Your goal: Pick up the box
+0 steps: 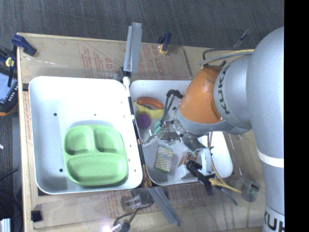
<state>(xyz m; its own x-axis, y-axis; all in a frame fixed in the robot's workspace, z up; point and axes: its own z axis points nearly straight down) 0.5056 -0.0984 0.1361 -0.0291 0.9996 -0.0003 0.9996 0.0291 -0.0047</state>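
Right bin (159,86): sits on the desk (87,57) and serves as the reference for every place below.

Box (164,159): small, flat, patterned in green and pale squares. Lies on the floor of the right bin, toward its lower-left corner as seen, a little apart from the left wall. Rests free, with nothing clamped on it.

Tool (163,129): hangs over the middle of the right bin, just beyond the box's upper edge. Seemingly not touching the box, though hard to judge among the dark metal there. How wide it stands: cannot tell.

Arm (241,95): grey with the orange band, comes in over the right side of the right bin and hides much of that half.

Purple ball (144,121): rests against or just beside the left wall of the right bin, in its upper half.

Red-orange piece (150,102): lies in the upper-left corner of the right bin, near the far wall.

Yellow piece (155,113): also in the right bin's upper-left part, touching the red-orange piece from below.

Left bin (53,105): stands directly beside the right bin, along its left wall.

Green divided tray (96,156): lies in the left bin, in the lower corner nearer the right bin.
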